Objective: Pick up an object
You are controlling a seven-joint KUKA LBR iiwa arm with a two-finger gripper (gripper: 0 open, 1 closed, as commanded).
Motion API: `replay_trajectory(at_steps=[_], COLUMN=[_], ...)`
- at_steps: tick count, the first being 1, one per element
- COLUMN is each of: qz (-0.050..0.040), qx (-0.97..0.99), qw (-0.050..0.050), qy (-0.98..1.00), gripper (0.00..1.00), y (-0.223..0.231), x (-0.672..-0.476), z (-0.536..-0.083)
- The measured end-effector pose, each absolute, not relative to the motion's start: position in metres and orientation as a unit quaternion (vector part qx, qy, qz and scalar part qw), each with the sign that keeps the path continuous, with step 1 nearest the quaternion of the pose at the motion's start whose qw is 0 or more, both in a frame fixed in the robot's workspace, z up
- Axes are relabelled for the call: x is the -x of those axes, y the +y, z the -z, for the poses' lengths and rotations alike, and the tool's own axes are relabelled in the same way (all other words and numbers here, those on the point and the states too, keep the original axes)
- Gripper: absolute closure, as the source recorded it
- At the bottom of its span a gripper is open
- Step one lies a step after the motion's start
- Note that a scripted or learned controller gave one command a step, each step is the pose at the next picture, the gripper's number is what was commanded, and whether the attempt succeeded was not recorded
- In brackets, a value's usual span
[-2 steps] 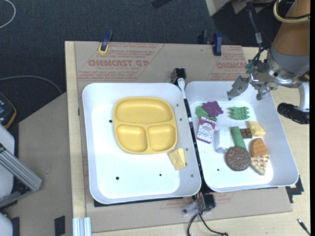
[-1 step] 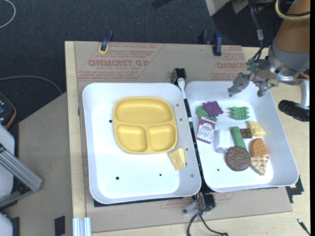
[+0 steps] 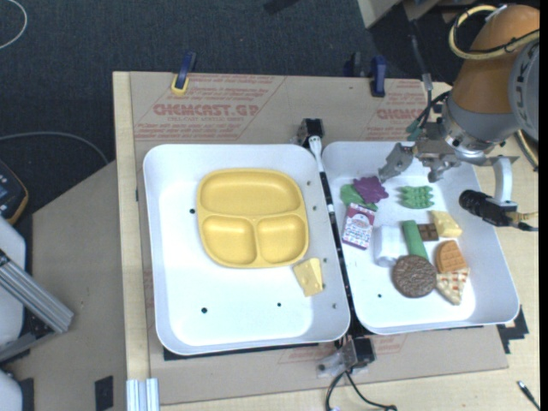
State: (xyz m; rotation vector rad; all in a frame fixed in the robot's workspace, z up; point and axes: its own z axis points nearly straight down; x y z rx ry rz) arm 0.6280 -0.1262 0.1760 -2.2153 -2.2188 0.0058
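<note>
Hovering over the upper part of the right bin (image 3: pixel 505 302), the hand (image 3: pixel 416 163) has its two fingers spread apart with nothing between them; one fingertip (image 3: pixel 387 171) points toward the purple toy (image 3: pixel 370 187) and the other sits at about 2 o'clock of the green toy (image 3: pixel 417 198). Nothing has been picked up yet, so by my reading the whole grasp is left to do: choose a piece, come down on it, close, lift.

Candidates lie close together in the right bin. At 7 o'clock of the hand stands a small red-and-white carton (image 3: pixel 360 227), with the purple toy just above it. Toward 6 o'clock are a green block (image 3: pixel 414 238), a round brown cookie (image 3: pixel 414 276) and, further right, a waffle-like wedge (image 3: pixel 453 286). The crowding could make a clean grip awkward.

In the left bin (image 3: pixel 167 315) rests a yellow divided plate (image 3: pixel 253 217), and a yellow cheese wedge (image 3: pixel 309 276) lies at its 5 o'clock, near the divide between bins.

Both bins sit on a brown board marked with red lettering, clamped at 12 o'clock by a yellow clip (image 3: pixel 180 82) and a blue clip (image 3: pixel 378 75). Dark carpet (image 3: pixel 128 24) surrounds the desk.
</note>
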Motion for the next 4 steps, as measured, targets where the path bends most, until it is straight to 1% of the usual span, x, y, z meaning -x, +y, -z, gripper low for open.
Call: replay_trajectory(at_steps=[1,2,3,4], qz=[-0.0017,-0.0001,0.0025,0.0022], qx=[0.707,0.707,0.707,0.707], qw=[0.003,-0.001,-0.006,-0.003], qy=[-0.707,-0.707,-0.707,-0.708], gripper=[0.0,0.0,1.0,1.0], y=[-0.129,-0.129,-0.13,-0.124], x=[-0.628,-0.629,-0.632,-0.635], z=[-0.133,-0.085,-0.102,-0.165])
